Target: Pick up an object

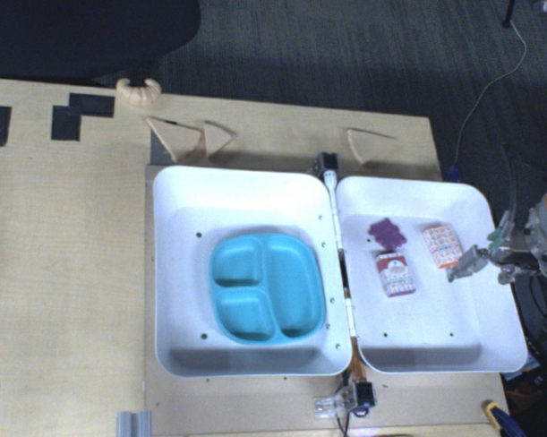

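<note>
Three small objects lie in the right bin point(484, 341): a purple crumpled piece point(387, 232), a red and white packet point(396, 273) just below it, and a second red and white packet point(441, 245) to their right. My gripper point(485, 269) hovers over the right side of this bin, just right of the second packet and apart from it. Its fingers point(464, 265) are spread open with nothing between them.
The left bin point(178, 255) holds a blue divided plate point(267, 286). A black clip point(327, 163) sits at the top of the seam between the bins. Cables and a connector point(357, 400) lie at the bench's front edge.
</note>
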`<action>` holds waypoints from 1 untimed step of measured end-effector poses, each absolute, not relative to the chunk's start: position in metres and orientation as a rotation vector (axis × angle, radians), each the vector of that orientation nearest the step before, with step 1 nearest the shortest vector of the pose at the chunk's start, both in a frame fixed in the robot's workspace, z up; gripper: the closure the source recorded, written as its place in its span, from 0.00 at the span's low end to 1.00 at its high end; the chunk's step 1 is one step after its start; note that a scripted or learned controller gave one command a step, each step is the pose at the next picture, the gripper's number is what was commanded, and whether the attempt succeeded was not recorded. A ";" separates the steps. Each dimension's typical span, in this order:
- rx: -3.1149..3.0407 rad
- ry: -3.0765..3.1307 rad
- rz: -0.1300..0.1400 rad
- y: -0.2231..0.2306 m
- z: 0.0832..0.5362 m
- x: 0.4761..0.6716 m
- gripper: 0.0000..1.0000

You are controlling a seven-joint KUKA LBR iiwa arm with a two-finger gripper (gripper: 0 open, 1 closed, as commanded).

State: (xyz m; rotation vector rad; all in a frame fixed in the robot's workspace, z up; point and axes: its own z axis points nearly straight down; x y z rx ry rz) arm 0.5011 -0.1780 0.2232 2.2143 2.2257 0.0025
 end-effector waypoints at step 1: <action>2.216 2.223 0.003 -0.202 0.095 0.537 0.00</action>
